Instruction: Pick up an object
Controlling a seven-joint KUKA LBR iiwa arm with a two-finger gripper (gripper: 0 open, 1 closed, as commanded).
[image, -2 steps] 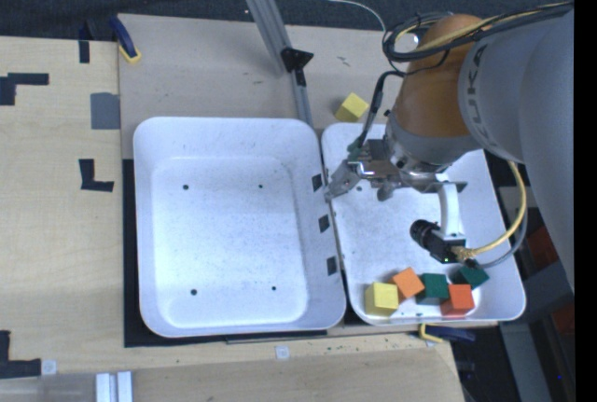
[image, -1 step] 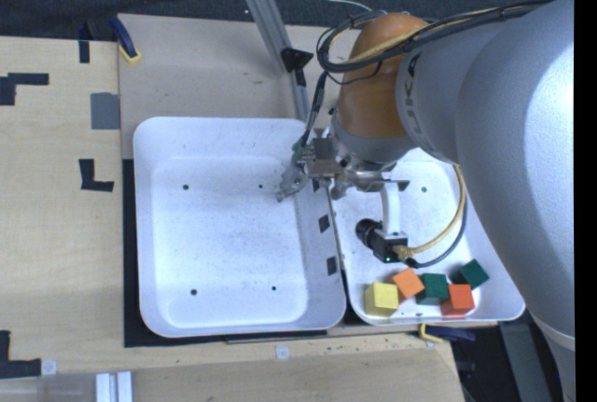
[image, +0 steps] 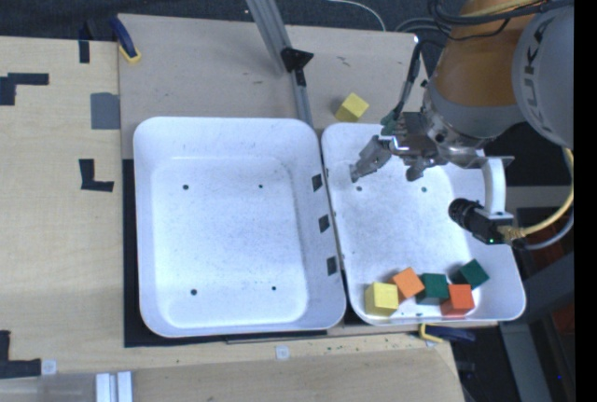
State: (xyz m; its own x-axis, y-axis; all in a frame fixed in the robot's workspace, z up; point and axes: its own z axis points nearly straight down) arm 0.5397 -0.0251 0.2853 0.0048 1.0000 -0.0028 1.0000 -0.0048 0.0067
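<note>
Nearest to the camera, along the front wall of the right bin [image: 485, 311], lies a small group of blocks, all touching or almost touching. I count five of them: a yellow block [image: 381, 298] at the left end, an orange block [image: 408, 282] just behind it, a green block [image: 435, 286], a red-orange block [image: 460, 298] and a dark green block [image: 474, 274] at the right end. They overlap a little, so their exact edges are hard to make out. They are nearly cubes, so no long axis can be told; the orange one sits turned like a diamond.

The left bin [image: 229, 223] stands beside the right bin, their walls touching in the middle. There are two bins on the table [image: 56, 232].

Further back, the gripper [image: 392, 159] hangs over the rear part of the right bin, well apart from the group of blocks. Its two fingers [image: 366, 165] are spread, with nothing between them. The arm [image: 485, 64] above it is cut off by the right edge, and its body hides the back right corner of the bin.

Behind the bins, one more yellow block [image: 354, 107] lies on the table outside them, near the rear wall of the right bin, also turned like a diamond. A grey metal bar [image: 266, 8] runs at a slant from the top edge down to the bins.
</note>
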